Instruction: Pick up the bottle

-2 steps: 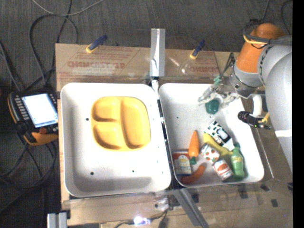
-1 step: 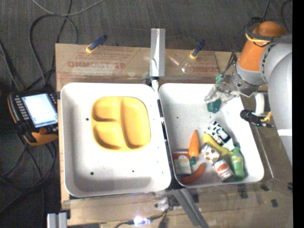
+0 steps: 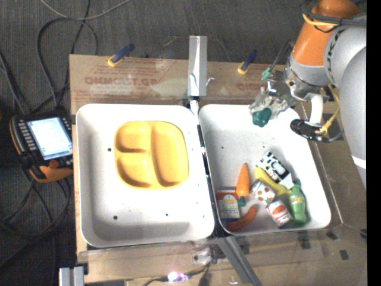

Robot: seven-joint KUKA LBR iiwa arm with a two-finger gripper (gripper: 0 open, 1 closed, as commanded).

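Hovering over the right bin's (image 3: 229, 136) far rim, my claw (image 3: 262, 113); its spread I cannot tell. Green bottle (image 3: 296, 204) lies near corner: light, stiff, slippery; grasp across body.

Two white bins (image 3: 89, 159) sit on the bench. One yellow tray (image 3: 152, 154) is present. Also counted: one green bottle (image 3: 297, 204), one carrot (image 3: 243, 181), two small cans (image 3: 228, 205).

Lots of bare floor across the top and left of the right bin (image 3: 232, 142). Bottle (image 3: 296, 204) packed tight among cans (image 3: 271, 204), carrot (image 3: 243, 180), box (image 3: 274, 165).
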